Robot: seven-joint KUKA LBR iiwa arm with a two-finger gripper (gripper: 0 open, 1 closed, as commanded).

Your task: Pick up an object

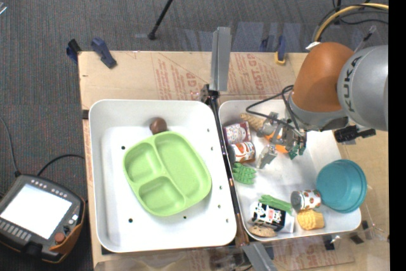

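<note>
My gripper hangs over the upper middle of the right bin, its fingers spread open with nothing between them. A small orange item lies just under the wrist, partly hidden. To the gripper's left stand two small cans, with a green toy below them. Toward the bin's front lie a black-and-white carton, a third can and a yellow corn piece.
A teal bowl sits at the right bin's right side. The left bin holds a green divided plate and a brown ball. A tablet lies on the floor at left.
</note>
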